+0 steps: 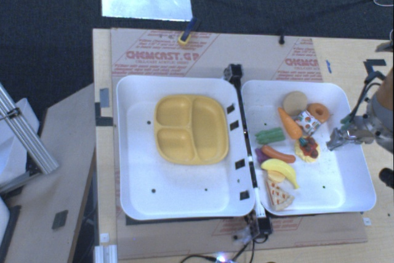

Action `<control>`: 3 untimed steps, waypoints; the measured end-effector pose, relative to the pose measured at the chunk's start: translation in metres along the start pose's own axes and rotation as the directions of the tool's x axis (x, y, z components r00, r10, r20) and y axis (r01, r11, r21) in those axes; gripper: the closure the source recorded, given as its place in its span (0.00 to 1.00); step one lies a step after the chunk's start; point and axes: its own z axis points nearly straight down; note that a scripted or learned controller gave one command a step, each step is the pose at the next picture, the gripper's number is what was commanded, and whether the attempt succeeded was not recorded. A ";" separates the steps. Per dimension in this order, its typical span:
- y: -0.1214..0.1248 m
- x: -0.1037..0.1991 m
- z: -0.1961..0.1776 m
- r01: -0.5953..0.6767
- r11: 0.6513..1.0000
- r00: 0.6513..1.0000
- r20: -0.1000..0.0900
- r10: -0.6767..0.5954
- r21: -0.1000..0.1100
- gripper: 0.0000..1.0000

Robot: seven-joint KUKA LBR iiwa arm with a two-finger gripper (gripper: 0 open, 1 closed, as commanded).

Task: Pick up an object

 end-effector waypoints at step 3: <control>0.028 0.105 -0.048 0.006 1.000 1.000 -0.004 -0.006 0.002 1.00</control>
